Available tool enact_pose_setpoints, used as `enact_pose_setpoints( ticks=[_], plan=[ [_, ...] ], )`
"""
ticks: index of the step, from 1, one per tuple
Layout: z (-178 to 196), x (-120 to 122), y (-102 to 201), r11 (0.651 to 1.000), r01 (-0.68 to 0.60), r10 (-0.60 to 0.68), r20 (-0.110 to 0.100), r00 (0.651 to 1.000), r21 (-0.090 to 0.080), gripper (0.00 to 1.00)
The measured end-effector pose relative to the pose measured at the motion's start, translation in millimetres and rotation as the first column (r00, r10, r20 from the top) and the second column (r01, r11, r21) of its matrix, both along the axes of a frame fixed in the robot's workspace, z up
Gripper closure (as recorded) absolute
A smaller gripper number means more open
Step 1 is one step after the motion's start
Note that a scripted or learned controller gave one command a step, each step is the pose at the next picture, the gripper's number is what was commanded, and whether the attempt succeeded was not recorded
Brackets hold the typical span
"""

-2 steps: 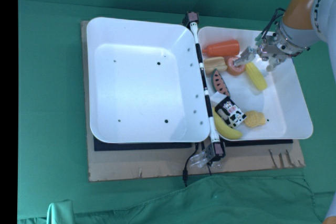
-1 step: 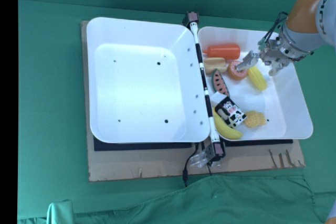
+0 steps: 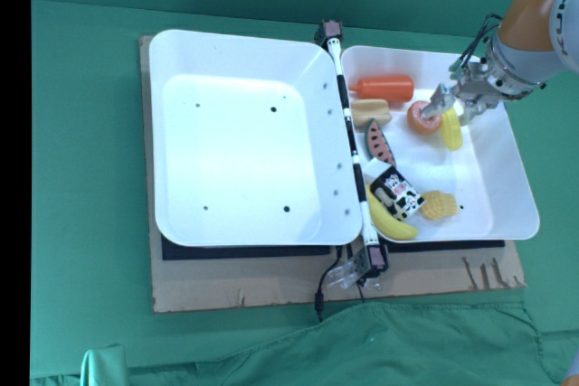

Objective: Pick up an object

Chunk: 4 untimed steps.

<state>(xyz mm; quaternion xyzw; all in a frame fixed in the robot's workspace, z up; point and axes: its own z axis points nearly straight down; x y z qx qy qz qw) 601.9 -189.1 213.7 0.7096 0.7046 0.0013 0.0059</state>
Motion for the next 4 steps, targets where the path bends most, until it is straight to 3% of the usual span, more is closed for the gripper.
enact_pose_setpoints(
  ticks=[2, 3, 4],
  plan=[
    [136.8, 66.9, 92.9, 1.0, -0.009, 0.009, 0.003, 1.0, 0.004, 1.0],
    [101.8, 100.1, 142.9, 1.0, -0.008, 0.008, -0.003, 1.0, 0.004, 1.0],
    [108.3, 41.9, 191.3, 1.0, -0.008, 0.008, -0.009, 1.0, 0.007, 1.0]
  ],
)
